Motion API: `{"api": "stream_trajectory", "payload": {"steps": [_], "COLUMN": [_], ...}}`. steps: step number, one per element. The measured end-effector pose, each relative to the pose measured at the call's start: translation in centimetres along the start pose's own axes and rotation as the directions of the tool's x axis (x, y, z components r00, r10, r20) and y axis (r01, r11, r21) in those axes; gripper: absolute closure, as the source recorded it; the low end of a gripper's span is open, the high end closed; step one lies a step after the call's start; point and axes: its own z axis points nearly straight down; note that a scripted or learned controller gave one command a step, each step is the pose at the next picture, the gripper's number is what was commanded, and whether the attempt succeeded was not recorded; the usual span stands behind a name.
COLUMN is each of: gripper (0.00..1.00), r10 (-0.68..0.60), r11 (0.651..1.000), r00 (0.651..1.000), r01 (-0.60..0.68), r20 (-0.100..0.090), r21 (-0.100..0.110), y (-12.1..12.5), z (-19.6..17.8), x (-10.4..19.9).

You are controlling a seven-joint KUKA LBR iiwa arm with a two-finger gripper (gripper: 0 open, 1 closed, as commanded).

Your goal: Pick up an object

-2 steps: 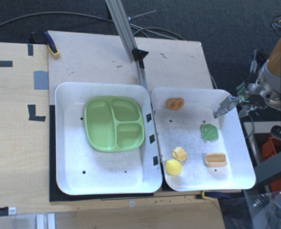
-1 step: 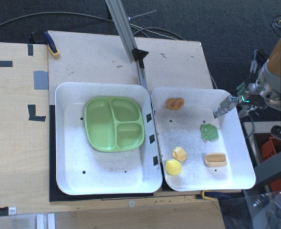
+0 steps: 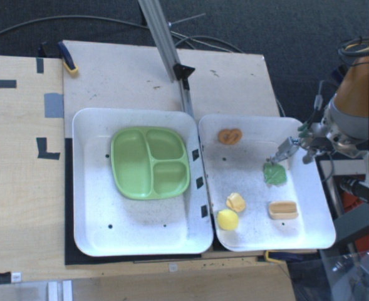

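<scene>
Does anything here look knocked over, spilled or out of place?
Nothing stands out much. The green divided plate lies flat but turned a little askew in the left bin. In the right bin, the pretzel, yellow pieces, lemon, hot dog bun and green leafy toy lie scattered, none spilled out.

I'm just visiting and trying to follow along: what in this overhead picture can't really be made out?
- Gripper: too small and blurred in the camera view to tell its finger state, or whether it touches the green item below it.
- Arm: cut off by the right edge; just the wrist end shows.
- Green item: too blurry to identify.
- Brown item near the right bin's far wall: too small to name.
</scene>
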Motion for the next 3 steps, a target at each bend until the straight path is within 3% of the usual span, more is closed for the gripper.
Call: {"api": "stream_trajectory", "payload": {"steps": [2, 3], "gripper": [0.0, 1.0], "r10": [0.0, 0.0], "r11": [1.0, 1.0], "r00": [1.0, 1.0], "r01": [0.0, 0.0], "r20": [-0.001, 0.0], "r21": [0.001, -0.004], "y": [0.3, 0.5], "z": [12.2, 10.8], "x": [1.1, 1.1]}}
